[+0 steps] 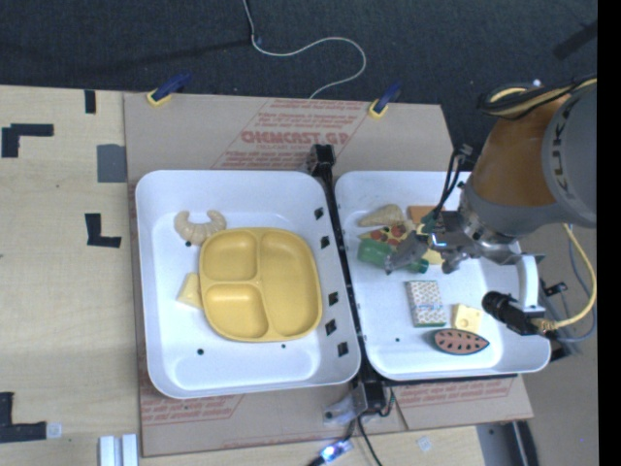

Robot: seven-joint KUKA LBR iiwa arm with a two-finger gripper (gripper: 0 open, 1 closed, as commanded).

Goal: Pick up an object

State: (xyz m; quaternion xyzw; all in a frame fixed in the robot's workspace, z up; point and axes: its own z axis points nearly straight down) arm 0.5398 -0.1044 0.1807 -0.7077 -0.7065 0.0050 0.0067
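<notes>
Objects for picking lie in the right bin, which we use as our landmark. Near its upper left corner we see a tan piece, a green toy and small yellow and orange bits beside them. Toward its lower middle sit a speckled block, a yellow cube and a dark oval slice. The gripper hangs over the cluster by the green toy; we cannot tell whether its fingers are spread or closed. Left of the right bin, the other bin carries a yellow divided plate, with a tan curved piece just above it.
</notes>
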